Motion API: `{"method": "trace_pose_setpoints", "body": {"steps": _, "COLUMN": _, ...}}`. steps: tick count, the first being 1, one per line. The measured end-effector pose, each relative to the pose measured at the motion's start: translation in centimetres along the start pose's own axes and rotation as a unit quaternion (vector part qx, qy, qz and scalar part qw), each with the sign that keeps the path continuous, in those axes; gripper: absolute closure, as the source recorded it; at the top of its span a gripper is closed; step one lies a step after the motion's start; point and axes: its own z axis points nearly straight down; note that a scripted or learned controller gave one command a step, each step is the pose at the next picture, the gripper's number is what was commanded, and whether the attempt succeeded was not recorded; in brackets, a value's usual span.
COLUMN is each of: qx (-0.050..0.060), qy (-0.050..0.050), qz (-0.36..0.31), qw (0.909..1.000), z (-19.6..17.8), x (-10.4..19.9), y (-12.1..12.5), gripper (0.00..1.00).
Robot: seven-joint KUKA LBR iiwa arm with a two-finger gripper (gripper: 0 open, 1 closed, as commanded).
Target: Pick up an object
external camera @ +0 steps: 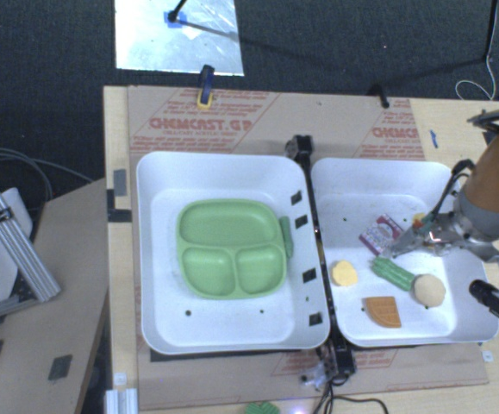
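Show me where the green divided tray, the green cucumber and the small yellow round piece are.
green divided tray [230, 248]: camera view, centre ridge.
green cucumber [394, 273]: camera view, middle of body.
small yellow round piece [345, 273]: camera view, its centre.

Green 3-compartment tray [230, 248] in left white bin [159, 188].

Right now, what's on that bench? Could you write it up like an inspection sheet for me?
Surface: bench with a left bin and a right bin side by side.
Job's things: right bin holds a green cucumber-like piece, a yellow round piece, a beige ball, an orange-brown wedge and a pinkish packet.
Clutter: green divided tray in the left bin.
Grippers: gripper low over the right bin, beside the packet; grasp unclear.
Cables: white cable at upper right.
Surroundings: dark carpet, shiny sheet behind the bench.
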Motion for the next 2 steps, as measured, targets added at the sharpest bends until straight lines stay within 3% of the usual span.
{"method": "trace_pose_setpoints", "body": {"steps": 1, "qx": -0.005, "qy": 0.001, "qz": -0.005, "qw": 1.0, "z": -0.7, "x": 2.9, "y": 9.3, "gripper": 0.0}}
{"method": "trace_pose_setpoints", "body": {"steps": 2, "qx": -0.004, "qy": -0.001, "qz": 0.001, "qw": 1.0, "z": -10.5, "x": -0.1, "y": 2.6, "gripper": 0.0}}
